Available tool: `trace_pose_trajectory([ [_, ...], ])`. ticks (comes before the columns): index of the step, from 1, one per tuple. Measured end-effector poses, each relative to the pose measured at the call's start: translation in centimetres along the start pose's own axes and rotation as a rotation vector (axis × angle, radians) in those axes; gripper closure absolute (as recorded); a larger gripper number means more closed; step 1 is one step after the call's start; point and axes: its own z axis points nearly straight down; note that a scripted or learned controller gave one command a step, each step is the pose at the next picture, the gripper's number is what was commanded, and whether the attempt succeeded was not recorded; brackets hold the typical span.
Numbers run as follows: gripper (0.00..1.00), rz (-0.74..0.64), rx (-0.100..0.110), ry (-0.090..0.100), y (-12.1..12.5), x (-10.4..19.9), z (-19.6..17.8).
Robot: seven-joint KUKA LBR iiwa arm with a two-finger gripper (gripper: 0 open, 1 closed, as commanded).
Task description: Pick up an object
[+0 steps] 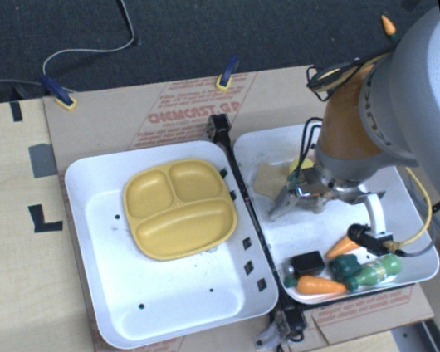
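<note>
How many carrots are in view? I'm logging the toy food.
2. One carrot lies at the right bin's front edge; another carrot sits just behind it, near the arm. More may be hidden beneath the arm.

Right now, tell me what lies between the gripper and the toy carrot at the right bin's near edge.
Nothing visible: bare white bin floor separates the gripper from the toy carrot. A small black block sits right beside the carrot.

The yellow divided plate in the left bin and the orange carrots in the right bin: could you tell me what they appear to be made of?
The yellow divided plate looks like moulded plastic: one even colour, rounded raised dividers, a soft satin sheen. The orange carrots look like toy food, probably plastic or rubber: flat saturated colour and a smooth surface; the view is too coarse to tell which.
</note>
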Motion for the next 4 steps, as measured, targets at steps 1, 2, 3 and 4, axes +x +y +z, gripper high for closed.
trace_pose_trajectory([
  [1,0.00,-0.002,-0.001,0.000,6.4,0.3,0.1],
  [2,1.00,-0.002,0.002,-0.001,6.4,0.2,-0.9],
  [3,1.00,-0.001,0.003,0.001,1.1,8.6,-9.8],
  [4,0.00,-0.001,0.005,0.001,1.0,8.6,-9.8],
])
